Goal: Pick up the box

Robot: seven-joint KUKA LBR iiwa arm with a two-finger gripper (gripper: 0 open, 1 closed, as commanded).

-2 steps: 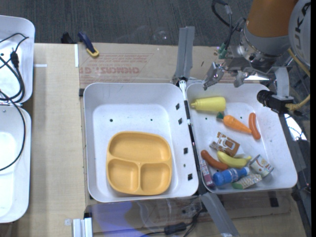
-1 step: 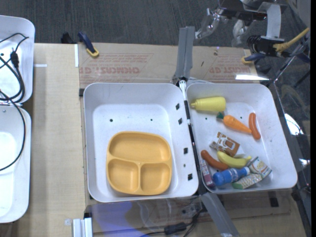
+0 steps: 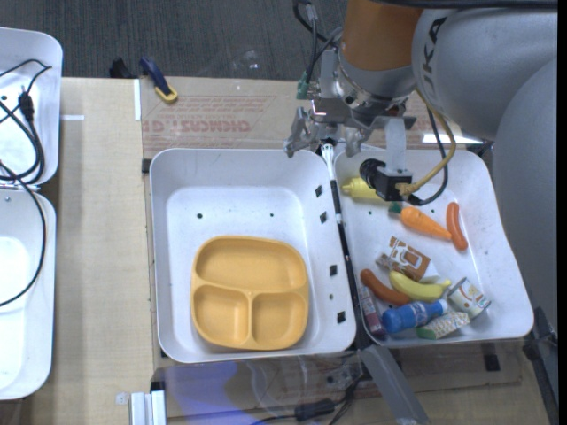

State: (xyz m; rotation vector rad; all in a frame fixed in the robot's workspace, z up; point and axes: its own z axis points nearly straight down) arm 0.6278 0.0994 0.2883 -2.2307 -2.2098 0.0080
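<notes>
The pale wooden surface (image 3: 97, 237) carries two white bins side by side, touching along their inner rims: the left bin (image 3: 168, 264) and the right bin (image 3: 505, 264). Behind them a flat cardboard sheet (image 3: 213, 113) lies on it, with a blue-and-yellow clamp (image 3: 158, 80) at its far-left corner

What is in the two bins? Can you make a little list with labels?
left bin: yellow tray
right bin: box, carrot, red sausage, banana, blue bottle, can
box place: middle of right bin, just above the banana
claw: at the far rim where the two bins meet, away from the box
box held: no
</notes>
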